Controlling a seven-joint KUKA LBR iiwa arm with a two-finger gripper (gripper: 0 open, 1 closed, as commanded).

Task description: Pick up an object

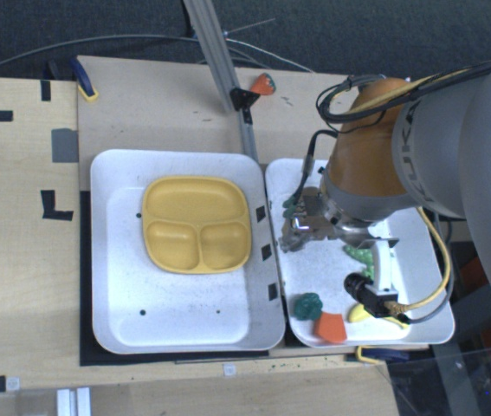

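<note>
You've got the arm (pixel 384 159) reaching in over the right bin (pixel 418 323), so take that bin as your landmark. Inside it, along the near wall, sit the candidates: a teal lump (pixel 307 304) at the near-left corner, an orange block (pixel 331 327) just beside it and touching or nearly so, a yellow piece (pixel 358 314) a little further along, partly under the black cable fitting (pixel 362 289), and a green item (pixel 362 254) toward the bin's middle, mostly hidden by the wrist.

My read on handling: these look like small, light toy pieces. The orange block seems stiff with flat faces, so it's the friendliest pick; close across its two flat sides. The teal lump looks rounded and bumpy, likelier to squirt out, so take it across its widest part if you go for it. Nothing here looks fragile.

Now the end effector (pixel 295 230): it's low over the bin's left half, close by the wall shared with the left bin (pixel 111 232), well back from the teal lump and orange block. From this angle you can't tell how far apart the fingers stand, and I can't make out anything between them, so don't count a grasp. The green item beside it is too hidden to judge contact.

Over in the left bin, the yellow divided plate (pixel 197 224) lies flat.
</note>
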